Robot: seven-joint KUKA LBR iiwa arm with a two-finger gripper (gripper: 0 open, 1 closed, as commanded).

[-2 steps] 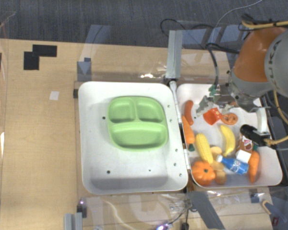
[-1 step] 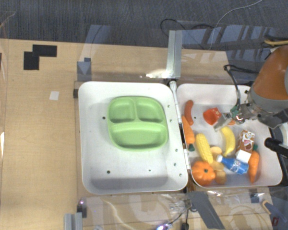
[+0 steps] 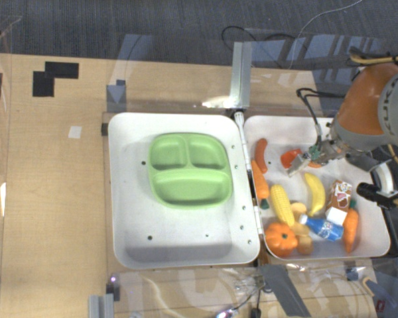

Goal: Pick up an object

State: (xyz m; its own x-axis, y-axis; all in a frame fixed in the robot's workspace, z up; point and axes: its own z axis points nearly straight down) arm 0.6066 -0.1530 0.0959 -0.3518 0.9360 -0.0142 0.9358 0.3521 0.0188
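My gripper (image 3: 310, 158) hangs low over the back of the right bin (image 3: 383, 247), reaching in from the right. Its tip is right beside a small red toy (image 3: 290, 157), touching or nearly so. A yellow banana (image 3: 314, 192) lies just in front of the gripper. Further left are a red-orange sausage (image 3: 261, 154), a carrot (image 3: 259, 185) and a corn cob (image 3: 281, 204). Along the front lie a pumpkin (image 3: 281, 238), a blue bottle (image 3: 323, 228), a white block (image 3: 336, 216), a brown packet (image 3: 341, 193) and a second carrot (image 3: 351, 229).
The left bin (image 3: 129, 244) holds a green divided plate (image 3: 189, 169) near its middle. A metal post (image 3: 241, 71) stands behind the wall between the bins. Black cables (image 3: 305, 98) trail behind the right bin, and the arm's orange band (image 3: 363, 105) rises at the right.
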